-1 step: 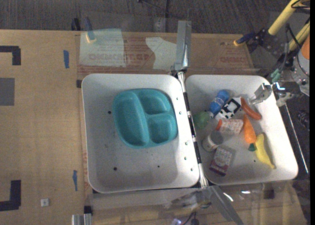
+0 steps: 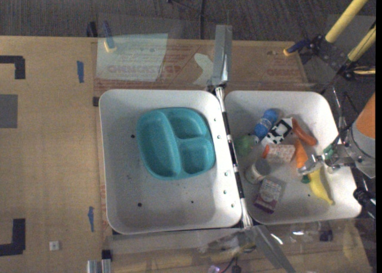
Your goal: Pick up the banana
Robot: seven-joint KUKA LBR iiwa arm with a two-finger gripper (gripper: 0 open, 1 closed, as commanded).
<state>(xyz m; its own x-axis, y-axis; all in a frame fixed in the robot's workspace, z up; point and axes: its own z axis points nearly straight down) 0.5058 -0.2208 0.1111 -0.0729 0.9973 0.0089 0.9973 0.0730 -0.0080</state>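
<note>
Two shallow white bins sat side by side on the wooden counter. The left bin held a teal divided plate with three compartments, lying flat in the upper middle of the bin, its compartments bare. The right bin held a loose cluster of small things. A blue-capped bottle lay near the top, with a black-and-white checked object just beside it. A green rounded item rested against the bin's left wall. A small box with red print lay in the middle, and a grey cylindrical can stood just below and left of it. A dark red packet lay near the bin's lower edge. Orange pieces, carrot-like, lay at a slant toward the right side. The banana lay in the lower right part of the right bin, close to its right wall, yellow with a darker tip pointing down and right. The gripper hung just above the banana's upper end, reaching in from the right, with the arm's orange band at the edge. Whether the fingers were spread or closed could not be told, and nothing was plainly seen between them.
</note>
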